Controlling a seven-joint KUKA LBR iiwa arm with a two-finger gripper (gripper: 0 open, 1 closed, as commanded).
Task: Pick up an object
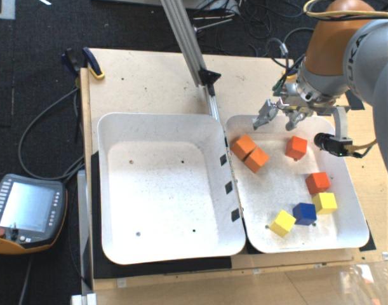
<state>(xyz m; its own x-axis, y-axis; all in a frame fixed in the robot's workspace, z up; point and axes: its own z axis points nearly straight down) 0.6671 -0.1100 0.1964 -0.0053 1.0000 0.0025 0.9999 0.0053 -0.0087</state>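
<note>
Nothing has been lifted yet, by the look of it: the gripper (279, 114) hangs over the far end of the right bin (352, 234) with its fingers spread wide and nothing between them, so the whole pick is left to do. Candidates all lie in that bin: a pair of touching orange blocks (250, 152) just at 7 o'clock of the gripper, a red-orange cube (296, 148) at its 5 o'clock (the nearest loose one, I judge), then another orange cube (318, 182), a yellow cube (326, 203), a blue cube (304, 213) and a second yellow cube (283, 223) toward the near end. The left bin (111, 170) sits beside it on a pale speckled bench (149, 81). Around lie dark carpet, cables, and a teach pendant (25, 211) at 9 o'clock.
</note>
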